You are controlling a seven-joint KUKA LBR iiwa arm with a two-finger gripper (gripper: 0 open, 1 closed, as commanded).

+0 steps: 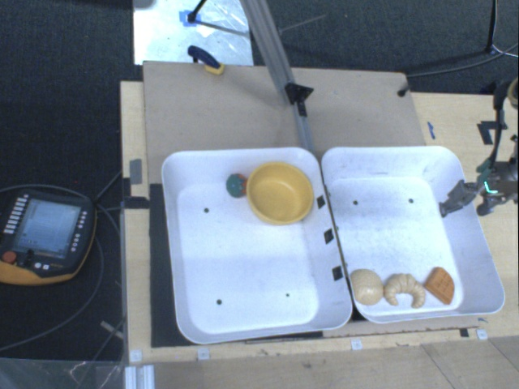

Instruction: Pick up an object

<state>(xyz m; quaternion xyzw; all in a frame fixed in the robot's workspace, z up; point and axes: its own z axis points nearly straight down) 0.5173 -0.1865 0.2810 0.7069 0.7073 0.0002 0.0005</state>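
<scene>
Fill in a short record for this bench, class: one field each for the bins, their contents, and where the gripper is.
left bin: holds a yellow bowl near its back wall, with a small green ball touching the bowl's left side
right bin: holds three items in a row along the front wall
front row, left to right: pale round bun, croissant, orange biscuit
gripper: above the right bin's right rim, away from all items

One fixed camera looked down at a slant from above the bench, set far enough back to take in both bins. The left bin lay toward 7 o'clock, the right bin toward 4 o'clock.
</scene>
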